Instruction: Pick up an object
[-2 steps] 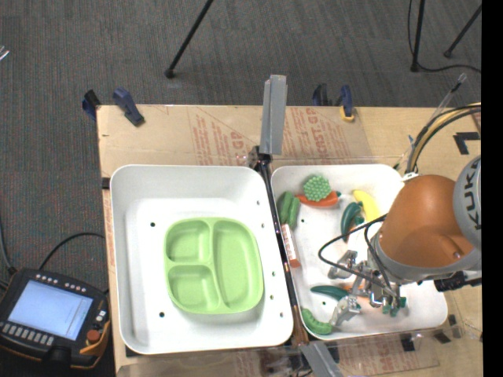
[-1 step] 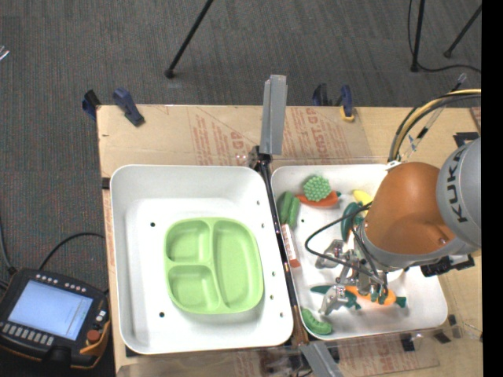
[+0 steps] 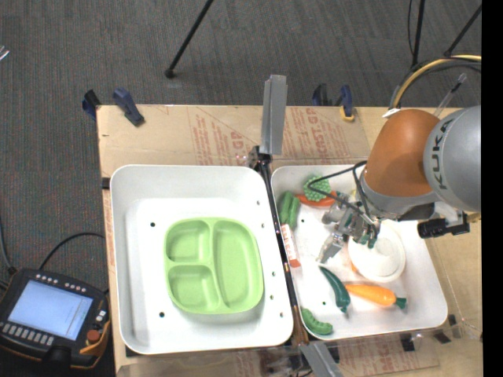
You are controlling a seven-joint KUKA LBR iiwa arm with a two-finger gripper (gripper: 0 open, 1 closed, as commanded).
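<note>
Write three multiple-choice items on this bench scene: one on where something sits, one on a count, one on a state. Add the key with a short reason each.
1. Where does the light green divided plastic tray lie?
A. In the left shallow white bin
B. In the right shallow white bin
C. On the carpet

2. How many compartments does that tray have?
A. Two
B. Three
C. Five

3. How does the orange toy carrot with a green top lie?
A. Flat on the right bin's floor, apart from the pincer
B. Lifted in the pincer
C. Standing upright in the small white bowl

Key: 1 A, the tray rests in the middle of the left bin. 2 B, two small sections sit beside one long one. 3 A, the carrot lies on its side below the bowl, with the pincer above and to its left.
</note>
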